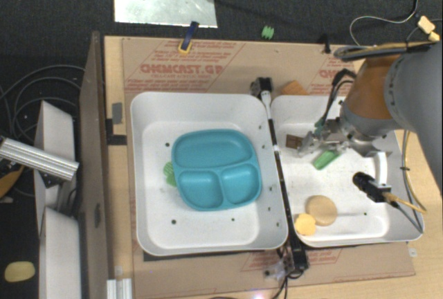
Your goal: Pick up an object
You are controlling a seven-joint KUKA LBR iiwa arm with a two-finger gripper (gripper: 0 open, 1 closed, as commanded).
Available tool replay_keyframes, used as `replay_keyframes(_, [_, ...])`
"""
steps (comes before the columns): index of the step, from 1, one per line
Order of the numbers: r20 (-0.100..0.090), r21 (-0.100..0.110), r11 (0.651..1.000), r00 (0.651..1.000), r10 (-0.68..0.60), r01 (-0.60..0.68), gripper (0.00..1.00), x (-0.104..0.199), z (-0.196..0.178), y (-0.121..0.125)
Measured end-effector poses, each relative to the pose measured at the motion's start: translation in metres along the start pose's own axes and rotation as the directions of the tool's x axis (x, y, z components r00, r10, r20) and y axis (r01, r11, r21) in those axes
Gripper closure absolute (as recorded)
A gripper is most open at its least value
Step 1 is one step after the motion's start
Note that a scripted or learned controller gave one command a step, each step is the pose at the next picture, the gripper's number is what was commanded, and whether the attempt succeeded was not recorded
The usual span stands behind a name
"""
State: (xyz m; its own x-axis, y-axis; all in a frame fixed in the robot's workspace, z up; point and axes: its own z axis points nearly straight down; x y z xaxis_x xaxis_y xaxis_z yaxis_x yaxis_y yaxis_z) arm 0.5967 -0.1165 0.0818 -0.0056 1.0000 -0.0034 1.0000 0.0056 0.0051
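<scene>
From the camera fixed above the bench, you look down at a slant on two shallow white bins lying side by side on a brown cardboard sheet (208,64) printed with red lettering. The left bin (149,152) holds a blue divided tray (216,167) with three compartments, lying flat and turned slightly askew. A small green scrap (168,171) peeks out from under the tray's left edge. The right bin (346,183) is where the arm works. The grey arm (412,93) reaches in from the right, with its orange band (370,93) above the wrist, and it comes down over the upper middle of that bin. The gripper (317,145) sits low over the bin floor. You cannot tell from this angle how far it is open, or whether it has hold of anything. A bright green block (324,158) lies tilted just below the gripper, touching or nearly touching it; which of the two, you cannot tell. A small brown piece (293,142) lies just beside the gripper on its left, near the wall shared by the two bins. Well apart from these, near the bin's front wall, a round tan disc (322,210) lies flat. A smaller yellow piece (305,224) sits against the disc's lower left edge. Outside the bins, an orange-brown lump (294,88) rests on the cardboard just behind the right bin.
</scene>
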Motion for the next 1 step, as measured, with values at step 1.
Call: replay_keyframes(1, [-0.003, 0.005, 1.0, 1.0, 0.005, -0.005, 0.0, -0.0064, -0.0027, -0.0302])
